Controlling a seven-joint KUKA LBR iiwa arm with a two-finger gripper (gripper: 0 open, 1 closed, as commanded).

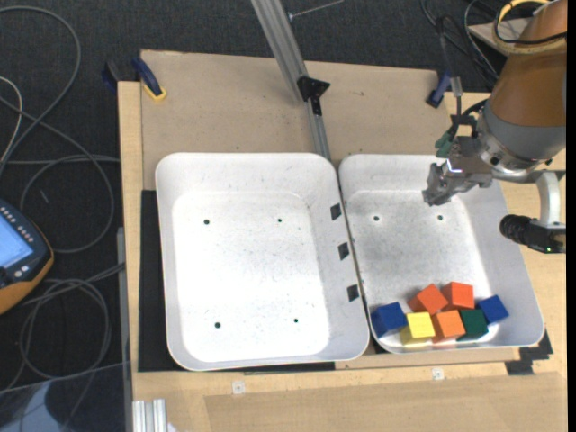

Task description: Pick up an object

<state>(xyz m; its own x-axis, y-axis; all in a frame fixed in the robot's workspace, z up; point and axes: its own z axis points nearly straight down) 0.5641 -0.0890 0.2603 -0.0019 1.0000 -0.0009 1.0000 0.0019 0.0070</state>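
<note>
Approach phase: gripper [441,190] is held over the far end of the right bin [396,232]; finger state cannot be told, and nothing is seen gripped. Blocks [439,313] are clustered at the near edge, well apart, so a traverse toward them, then a descent, is judged necessary.

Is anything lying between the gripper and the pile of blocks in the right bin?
Nothing visible. The gripper is over the far end of the right bin, and the coloured blocks sit clustered at its near edge. Bare bin floor lies between them.
</note>
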